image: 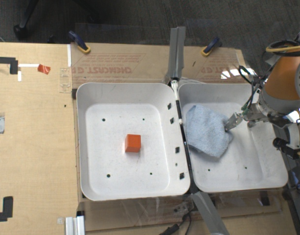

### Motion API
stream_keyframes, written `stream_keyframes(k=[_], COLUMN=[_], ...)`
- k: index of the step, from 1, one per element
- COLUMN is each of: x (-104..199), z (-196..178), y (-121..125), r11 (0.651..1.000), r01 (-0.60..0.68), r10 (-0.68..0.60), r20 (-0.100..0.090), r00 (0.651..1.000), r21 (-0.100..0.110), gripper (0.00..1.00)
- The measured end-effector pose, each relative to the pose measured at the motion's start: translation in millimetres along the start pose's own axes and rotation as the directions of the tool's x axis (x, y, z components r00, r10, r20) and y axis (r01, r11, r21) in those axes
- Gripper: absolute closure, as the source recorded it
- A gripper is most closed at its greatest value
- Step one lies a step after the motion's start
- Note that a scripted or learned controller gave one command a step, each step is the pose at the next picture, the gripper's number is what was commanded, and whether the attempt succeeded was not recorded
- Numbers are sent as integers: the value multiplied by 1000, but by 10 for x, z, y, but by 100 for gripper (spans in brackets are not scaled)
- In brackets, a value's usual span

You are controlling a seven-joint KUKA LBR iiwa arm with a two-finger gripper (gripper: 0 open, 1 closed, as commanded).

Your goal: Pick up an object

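Two shallow white bins sit side by side on the tabletop (32, 146), and the nearest rims lie at the bottom of the view, below the pincer (231, 123). The pincer hangs low in the right bin (252, 177), its tip touching the right edge of a crumpled blue-grey cloth (206, 131); whether it is released or clenched on the fabric I cannot tell. The cloth spreads away to the pincer's left, toward the divider between the bins. Well apart from the pincer, further left across that divider, a small orange-red block (133, 143) rests alone near the middle of the left bin (91, 180). Behind the pincer, toward the top of the view, a brown cardboard sheet (125, 67) lies under the far rims, held by two clamps (79, 42) with yellow tips.
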State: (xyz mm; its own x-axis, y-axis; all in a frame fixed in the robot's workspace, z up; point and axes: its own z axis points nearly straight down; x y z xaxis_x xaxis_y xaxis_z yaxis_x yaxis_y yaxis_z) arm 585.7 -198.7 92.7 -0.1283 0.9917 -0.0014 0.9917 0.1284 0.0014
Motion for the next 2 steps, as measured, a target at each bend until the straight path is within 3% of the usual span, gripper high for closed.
stream_keyframes(k=[1,2], x=[298,282], z=[6,-86], y=[-568,-568], r11=[1000,1000], r01=[20,15], r10=[-20,-15], r20=[-1,-1], r00=[1000,1000], r21=[2,0], gripper=[0,100])
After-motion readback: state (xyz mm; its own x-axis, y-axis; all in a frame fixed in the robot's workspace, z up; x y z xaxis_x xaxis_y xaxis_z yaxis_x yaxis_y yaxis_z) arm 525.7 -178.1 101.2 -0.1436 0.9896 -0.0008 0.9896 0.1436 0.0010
